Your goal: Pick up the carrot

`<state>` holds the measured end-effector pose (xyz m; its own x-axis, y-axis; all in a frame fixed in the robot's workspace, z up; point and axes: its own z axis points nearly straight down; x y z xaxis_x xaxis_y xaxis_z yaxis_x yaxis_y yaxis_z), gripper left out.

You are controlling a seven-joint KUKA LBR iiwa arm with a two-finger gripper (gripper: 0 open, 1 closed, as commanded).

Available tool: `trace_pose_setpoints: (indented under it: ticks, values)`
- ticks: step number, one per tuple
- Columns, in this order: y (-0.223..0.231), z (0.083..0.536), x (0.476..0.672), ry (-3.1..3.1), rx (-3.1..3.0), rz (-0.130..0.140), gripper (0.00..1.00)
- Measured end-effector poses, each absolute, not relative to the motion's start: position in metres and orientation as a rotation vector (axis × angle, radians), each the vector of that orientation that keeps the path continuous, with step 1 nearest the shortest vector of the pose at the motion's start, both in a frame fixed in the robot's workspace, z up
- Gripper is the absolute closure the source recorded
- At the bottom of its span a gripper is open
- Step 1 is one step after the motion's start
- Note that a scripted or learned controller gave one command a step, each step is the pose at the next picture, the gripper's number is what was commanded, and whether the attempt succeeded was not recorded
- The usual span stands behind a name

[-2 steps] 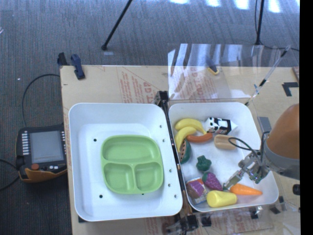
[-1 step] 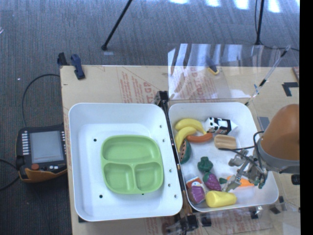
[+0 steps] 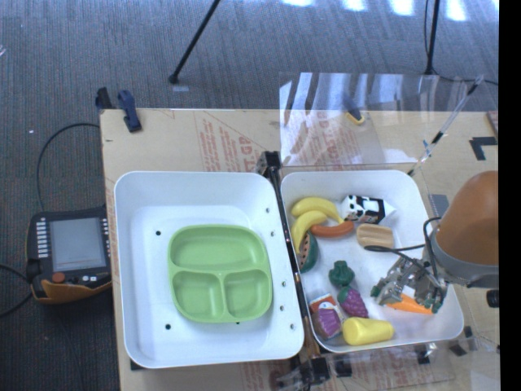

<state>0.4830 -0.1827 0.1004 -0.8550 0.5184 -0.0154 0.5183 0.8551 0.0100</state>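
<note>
The carrot [image 3: 409,305] lies lengthwise left-right (under the end effector [image 3: 407,287]).

Two white bins [image 3: 130,218]; one green tray [image 3: 218,271]; two bananas [image 3: 314,208]; one carrot [image 3: 409,305].

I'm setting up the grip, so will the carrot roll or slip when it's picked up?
The carrot looks like a stiff, smooth toy, so probably light and a bit slippery. Its tapered shape may let it swivel or squirt out of the jaws. It lies flat by the gripper and might roll if nudged.
</note>
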Motion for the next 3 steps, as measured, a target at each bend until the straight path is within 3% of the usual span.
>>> trace_pose_setpoints:
  ticks: [1, 2, 3]
  values:
    - [-0.182, 0.109, 0.484, 3.004, 0.856, 0.014, 1.00]
    - [-0.137, 0.111, 0.477, 3.071, 0.634, -0.009, 1.00]
    - [-0.180, 0.112, 0.476, 3.137, 0.136, 0.002, 1.00]
